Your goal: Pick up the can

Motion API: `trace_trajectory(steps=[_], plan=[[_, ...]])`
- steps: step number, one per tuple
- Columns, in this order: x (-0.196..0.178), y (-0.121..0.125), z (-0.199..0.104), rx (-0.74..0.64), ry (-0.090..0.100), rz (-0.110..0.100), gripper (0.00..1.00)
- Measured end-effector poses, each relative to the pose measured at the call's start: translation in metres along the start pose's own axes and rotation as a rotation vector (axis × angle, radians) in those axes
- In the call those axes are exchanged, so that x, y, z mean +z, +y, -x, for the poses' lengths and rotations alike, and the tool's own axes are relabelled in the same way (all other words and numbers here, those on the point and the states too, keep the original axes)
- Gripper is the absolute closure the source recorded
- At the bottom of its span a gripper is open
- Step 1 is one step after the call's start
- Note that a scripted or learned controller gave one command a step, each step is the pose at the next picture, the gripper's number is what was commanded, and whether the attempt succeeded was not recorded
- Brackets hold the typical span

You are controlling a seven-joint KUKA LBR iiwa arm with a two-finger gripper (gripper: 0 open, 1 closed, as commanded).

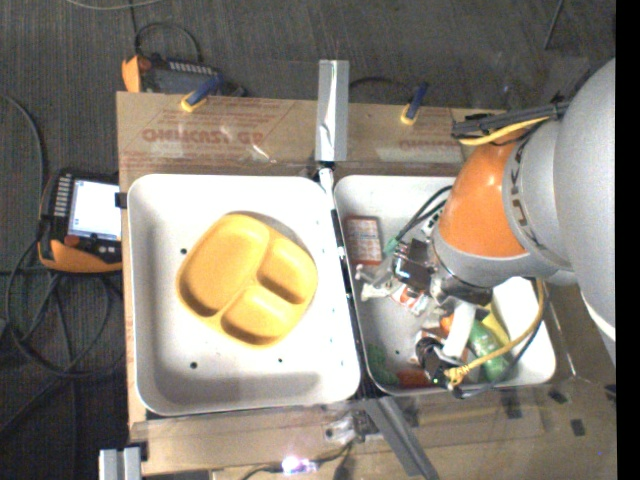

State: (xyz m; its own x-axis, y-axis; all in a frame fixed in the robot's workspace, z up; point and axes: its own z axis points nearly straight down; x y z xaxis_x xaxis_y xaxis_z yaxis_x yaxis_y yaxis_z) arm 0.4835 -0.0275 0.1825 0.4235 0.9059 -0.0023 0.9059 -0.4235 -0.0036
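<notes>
My gripper (392, 276) hangs low in the right bin (400, 196), near its left wall. Whether it is open or closed I cannot tell from this slant, and I see nothing held in it.

The brown-red labelled thing just beside it, toward the bin's far-left corner, I take to be the can (362, 240). It seems to lie on its side along the wall, though the label is too blurred to be sure. To take it well, I judge I should centre over its middle, turn my wrist so the jaws close across its short width, and come straight down. The wall is close on one side, so that side has little room. A round body may also roll away if I touch it off-centre.

Under my wrist lies clutter: an orange bit (446, 322), a green thing (487, 346) and a red thing (412, 376) at the near edge. They are apart from the can and should not hinder the grasp, but my arm hides part of the bin.

Farther off, the left bin (160, 268) holds a yellow tray (250, 278), well clear of my work. Beyond both bins is cardboard (230, 133), and a handheld unit (85, 218) lies on the floor.
</notes>
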Motion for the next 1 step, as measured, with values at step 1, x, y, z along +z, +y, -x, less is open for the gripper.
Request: trace_trajectory(steps=[1], plan=[[0.0001, 0.0227, 0.0458, 0.029, -0.001, -0.001, 0.00]])
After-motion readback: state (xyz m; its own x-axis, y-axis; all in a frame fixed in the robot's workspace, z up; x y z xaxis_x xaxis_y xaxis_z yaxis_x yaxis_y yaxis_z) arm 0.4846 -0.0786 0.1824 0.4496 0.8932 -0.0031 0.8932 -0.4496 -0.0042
